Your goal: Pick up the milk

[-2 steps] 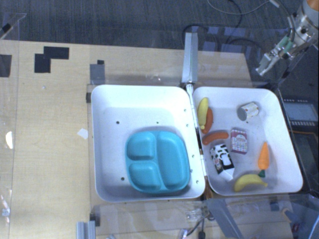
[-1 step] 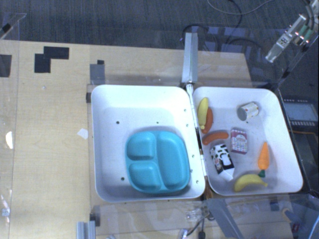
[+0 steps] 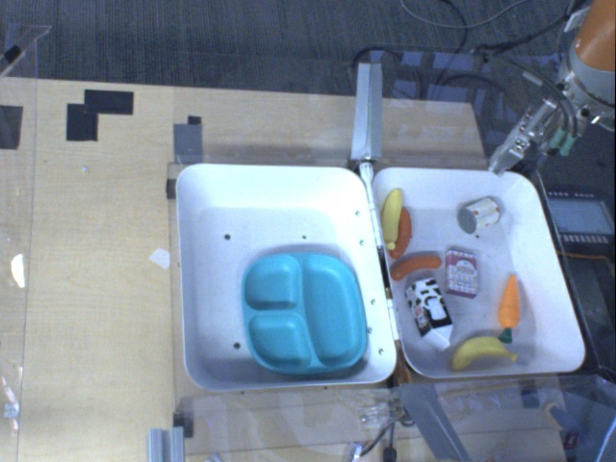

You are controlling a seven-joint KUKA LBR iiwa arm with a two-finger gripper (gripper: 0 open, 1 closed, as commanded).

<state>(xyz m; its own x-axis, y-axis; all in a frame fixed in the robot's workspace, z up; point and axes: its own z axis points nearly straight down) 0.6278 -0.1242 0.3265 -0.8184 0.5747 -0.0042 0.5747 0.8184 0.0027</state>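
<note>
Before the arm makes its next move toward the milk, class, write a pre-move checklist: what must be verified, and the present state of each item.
1. Milk located: ok. The milk carton, cow-patterned, lies on its side in the right bin.
2. Top of carton unobstructed: ok. Nothing lies over it.
3. Clearance around carton: not ok. A sausage sits just behind it, a pink box beside it and a banana close to its near end.
4. Gripper positioned over milk: not ok. The gripper hangs at the bin's far rim, well away from the carton.
5. Gripper free of objects: ok. Nothing shows at its tip.
6. Finger opening: cannot tell.
</note>
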